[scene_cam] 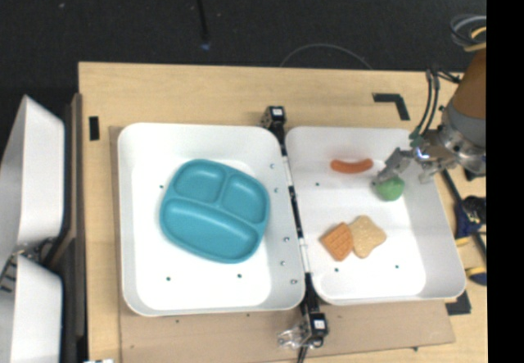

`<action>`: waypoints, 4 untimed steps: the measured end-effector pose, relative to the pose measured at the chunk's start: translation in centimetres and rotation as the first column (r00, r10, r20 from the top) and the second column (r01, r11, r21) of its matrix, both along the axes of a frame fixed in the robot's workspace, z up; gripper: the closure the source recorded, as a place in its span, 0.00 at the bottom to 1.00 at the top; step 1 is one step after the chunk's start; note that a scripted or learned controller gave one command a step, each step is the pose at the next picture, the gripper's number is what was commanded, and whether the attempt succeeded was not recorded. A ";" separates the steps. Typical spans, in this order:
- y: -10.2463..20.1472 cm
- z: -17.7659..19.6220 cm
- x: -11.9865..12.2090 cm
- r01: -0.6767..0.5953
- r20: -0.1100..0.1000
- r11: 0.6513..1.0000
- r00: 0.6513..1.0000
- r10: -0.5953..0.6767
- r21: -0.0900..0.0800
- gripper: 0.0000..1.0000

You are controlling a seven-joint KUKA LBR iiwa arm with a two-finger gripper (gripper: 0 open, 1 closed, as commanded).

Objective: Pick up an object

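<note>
In the right bin (434, 271) lie an orange-red sausage (352, 165) near the back, a small green piece (390, 188) to its right, and an orange cracker (336, 242) beside a tan toast piece (368, 236) toward the front. My gripper (413, 166) hangs over the bin's back right part, reaching in from the right. Its fingers (398, 161) stand open, spread apart with nothing between them. The green piece sits just below and left of the nearer finger, close to it.
The left bin (139, 271) holds a blue divided plate (215, 210). A clamp (274, 116) sits at the back where the two bins meet. Cables (430, 107) run along the arm at the right. White boxes (37, 181) stand at the far left.
</note>
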State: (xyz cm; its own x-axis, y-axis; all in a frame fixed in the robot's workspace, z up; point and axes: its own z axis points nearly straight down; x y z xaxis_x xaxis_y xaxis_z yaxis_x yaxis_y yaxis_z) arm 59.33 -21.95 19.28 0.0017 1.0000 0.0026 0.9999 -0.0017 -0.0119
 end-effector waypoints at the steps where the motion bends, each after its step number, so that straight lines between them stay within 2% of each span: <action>1: 0.0 0.9 0.3 -0.003 0.013 1.000 1.000 0.003 -0.003 0.00; 2: -0.2 -3.9 1.3 -0.005 0.012 1.000 1.000 0.006 -0.006 0.00; 3: -0.3 -6.3 1.3 -0.004 0.014 1.000 1.000 0.004 -0.003 0.00; 4: -0.3 -5.3 1.5 -0.006 0.018 1.000 1.000 0.006 -0.004 1.00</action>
State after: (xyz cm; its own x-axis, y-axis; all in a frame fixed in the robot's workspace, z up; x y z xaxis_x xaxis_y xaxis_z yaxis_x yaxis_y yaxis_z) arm 60.79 -22.29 14.02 -0.0044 1.0000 -0.0016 1.0000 0.0045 0.0063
